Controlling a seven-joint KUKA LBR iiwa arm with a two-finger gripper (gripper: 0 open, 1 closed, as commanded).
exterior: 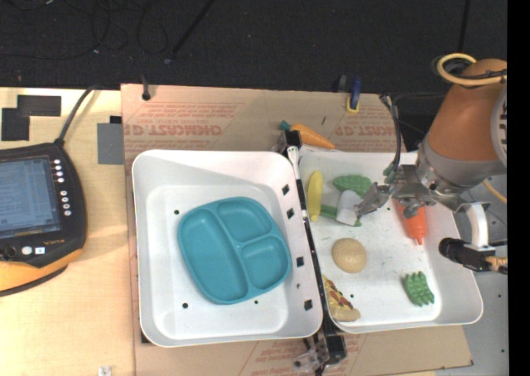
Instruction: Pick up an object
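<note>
only readable thing is red print on the cardboard sheet under the bins, upside down, looks like "CHEMCRZT" or something. tablet screen is too blurry

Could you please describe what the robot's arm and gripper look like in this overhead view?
The arm is bulky and rounded, with a wide orange band above a grey wrist section. A yellow cable loop sits on top of it. The gripper is a small grey metal piece with thin fingers, and dark cables run alongside the wrist.

Glossy plastic tray, matt cardboard
</note>
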